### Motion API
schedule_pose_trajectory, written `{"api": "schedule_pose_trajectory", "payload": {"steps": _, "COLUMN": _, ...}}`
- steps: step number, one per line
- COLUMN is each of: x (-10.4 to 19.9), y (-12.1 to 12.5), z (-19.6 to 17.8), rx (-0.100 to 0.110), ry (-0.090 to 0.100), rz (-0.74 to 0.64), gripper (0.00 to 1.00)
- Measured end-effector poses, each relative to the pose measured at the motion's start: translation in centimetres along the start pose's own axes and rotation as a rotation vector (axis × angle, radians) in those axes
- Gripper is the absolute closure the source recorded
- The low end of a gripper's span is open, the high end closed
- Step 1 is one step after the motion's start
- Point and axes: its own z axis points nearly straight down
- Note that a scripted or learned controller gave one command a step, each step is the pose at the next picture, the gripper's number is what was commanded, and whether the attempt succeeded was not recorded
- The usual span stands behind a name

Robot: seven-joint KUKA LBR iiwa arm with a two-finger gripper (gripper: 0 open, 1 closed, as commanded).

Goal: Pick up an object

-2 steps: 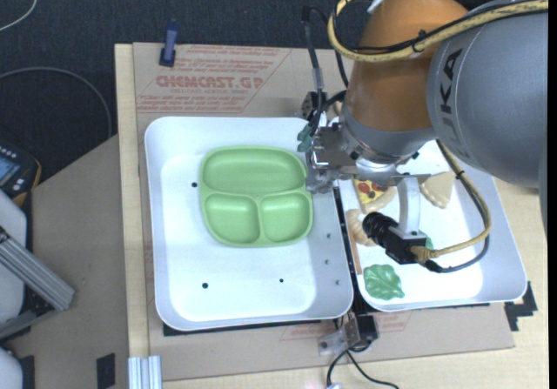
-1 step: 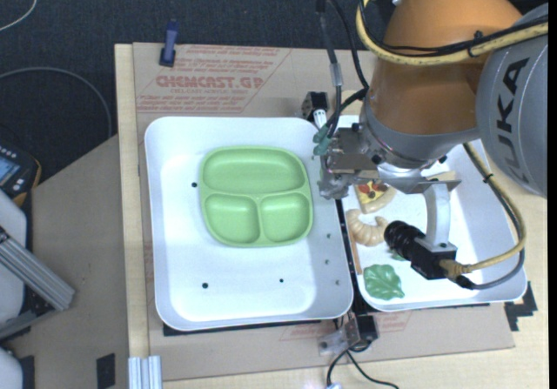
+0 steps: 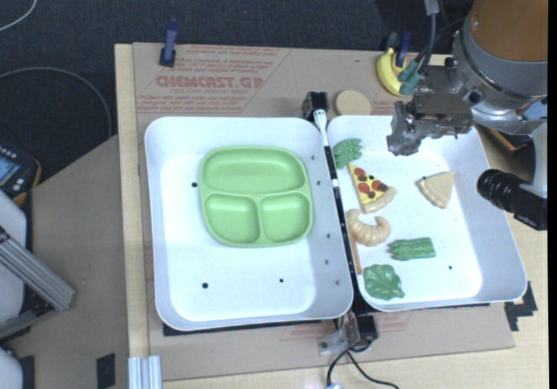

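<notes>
Overhanging the right bin, pincer, arm half cropped.

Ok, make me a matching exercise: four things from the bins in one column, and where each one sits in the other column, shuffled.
1. green plate
2. pizza slice
3. croissant
4. tan wedge

A. right bin, rightmost of the foods
B. alone in the left bin
C. just below the pizza slice in the view
D. between the lettuce leaf and the croissant

Pairs: 1-B, 2-D, 3-C, 4-A
</notes>
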Motion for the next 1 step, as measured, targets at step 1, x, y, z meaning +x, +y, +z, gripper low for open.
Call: {"api": "schedule_pose_trajectory", "payload": {"steps": 1, "x": 2.82, "y": -0.38, "z": 8.84, "rx": 0.025, "ry": -0.002, "rz": -0.006, "gripper": 1.0}}
